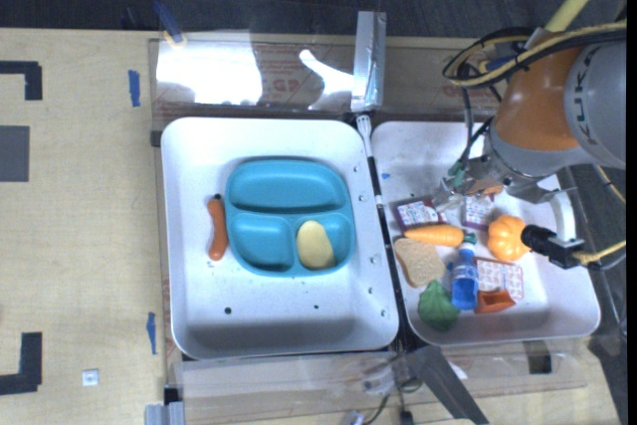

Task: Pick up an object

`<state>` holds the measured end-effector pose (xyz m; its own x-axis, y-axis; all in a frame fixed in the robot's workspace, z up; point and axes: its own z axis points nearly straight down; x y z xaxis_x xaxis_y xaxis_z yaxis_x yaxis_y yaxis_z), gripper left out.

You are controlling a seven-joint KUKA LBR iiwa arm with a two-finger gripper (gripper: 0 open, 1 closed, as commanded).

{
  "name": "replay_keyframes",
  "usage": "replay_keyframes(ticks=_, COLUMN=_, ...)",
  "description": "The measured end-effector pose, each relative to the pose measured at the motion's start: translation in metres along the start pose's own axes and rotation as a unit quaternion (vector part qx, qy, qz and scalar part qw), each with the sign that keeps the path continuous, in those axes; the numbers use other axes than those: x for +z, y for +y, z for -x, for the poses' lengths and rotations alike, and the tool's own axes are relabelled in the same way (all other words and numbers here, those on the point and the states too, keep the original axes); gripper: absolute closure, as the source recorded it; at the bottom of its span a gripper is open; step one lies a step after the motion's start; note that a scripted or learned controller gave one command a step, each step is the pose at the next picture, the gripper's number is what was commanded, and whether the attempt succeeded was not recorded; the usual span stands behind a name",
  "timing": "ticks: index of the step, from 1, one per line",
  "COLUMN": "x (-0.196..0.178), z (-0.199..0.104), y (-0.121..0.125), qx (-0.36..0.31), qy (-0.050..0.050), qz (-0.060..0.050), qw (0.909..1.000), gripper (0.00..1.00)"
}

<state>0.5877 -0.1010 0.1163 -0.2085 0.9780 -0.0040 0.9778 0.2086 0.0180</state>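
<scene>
Toward the right of the frame, the gripper (466,180) hangs low over the right bin (577,314), near its upper part, at the end of a grey arm (597,105) with an orange band (532,109) above the wrist. The tool is small and partly blurred against the clutter, so whether it is released or clenched cannot be told, and nothing can be seen held in it.

Just below and around the tool lies a heap of toy food. Small red-and-white packets (418,212) sit nearest, touching an orange carrot (434,236) that lies across the heap. To the right is a small orange pumpkin-like piece (506,238). Lower down are a slice of bread (420,262), a blue bottle (464,282), a green broccoli piece (436,306) and another red-and-white packet (498,280), all crowded together.

Left of centre, the left bin (189,314) holds a blue divided tray (284,189) with a yellow potato-like piece (315,244) in its lower right compartment; an orange sausage-like piece (216,228) lies just beside the tray's left edge.

Any of these would serve as the object to pick up; those nearest the tool are the packets and carrot. To grasp well, I judge the tool should centre over one item, straddling the carrot across its narrow width, and avoid pinching neighbours that touch it.
</scene>
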Motion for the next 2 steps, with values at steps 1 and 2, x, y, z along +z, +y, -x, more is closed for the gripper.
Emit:
replay_keyframes(ticks=1, x=-0.010, z=0.001, y=0.001, qx=0.001, qy=-0.001, qz=0.002, qw=1.0000, gripper=1.00)
replay_keyframes(ticks=2, x=0.008, z=0.011, y=-0.115, qx=-0.060, qy=0.003, qz=-0.010, qw=0.9982, gripper=1.00)
